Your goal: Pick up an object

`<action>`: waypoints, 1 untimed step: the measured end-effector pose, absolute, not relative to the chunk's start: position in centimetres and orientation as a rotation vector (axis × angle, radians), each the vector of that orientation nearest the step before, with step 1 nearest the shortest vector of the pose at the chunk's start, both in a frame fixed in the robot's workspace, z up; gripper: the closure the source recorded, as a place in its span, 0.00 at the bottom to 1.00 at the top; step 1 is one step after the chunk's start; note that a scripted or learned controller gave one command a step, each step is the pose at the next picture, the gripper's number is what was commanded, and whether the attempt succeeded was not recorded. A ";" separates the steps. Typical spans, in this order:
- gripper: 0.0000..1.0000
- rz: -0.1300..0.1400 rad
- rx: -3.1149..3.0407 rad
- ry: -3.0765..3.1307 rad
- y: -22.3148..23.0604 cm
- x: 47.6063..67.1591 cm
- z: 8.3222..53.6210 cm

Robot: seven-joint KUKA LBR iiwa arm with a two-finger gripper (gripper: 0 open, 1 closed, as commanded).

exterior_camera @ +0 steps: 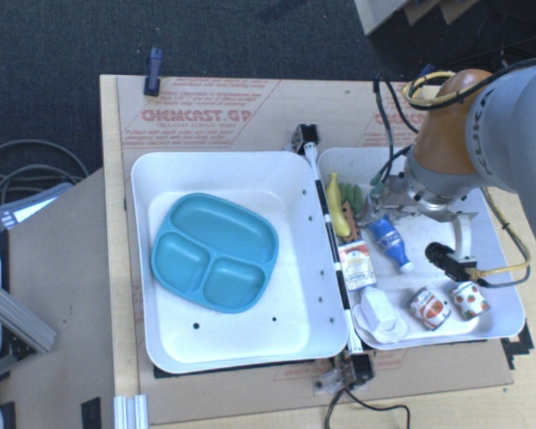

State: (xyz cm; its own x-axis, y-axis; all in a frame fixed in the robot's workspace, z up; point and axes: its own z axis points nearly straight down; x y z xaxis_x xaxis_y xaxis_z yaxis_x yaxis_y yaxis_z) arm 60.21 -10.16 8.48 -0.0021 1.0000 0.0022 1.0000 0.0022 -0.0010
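Left bin (147,266): blue plate (214,252).
Right bin (511,315): banana (339,208) along the left wall, blue bottle (389,241), packet (355,266), white cup (380,315), two cans (428,307).
Gripper (389,206): over the right bin, just beside the bottle's cap, possibly touching. How far open and any hold: cannot tell, hidden under the wrist.

Bench (205,114), left bin (183,333), right bin (402,284)

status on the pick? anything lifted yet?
Done: nothing looks lifted; the banana, blue bottle and white cup lie in the right bin. In hand: the pincer sits low among the items by the bottle's top, with no visible hold. Left: the grasp and lift itself.
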 end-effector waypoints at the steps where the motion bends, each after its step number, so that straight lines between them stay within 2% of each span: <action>1: 1.00 -0.005 -2.220 -2.225 -3.0 64.1 19.8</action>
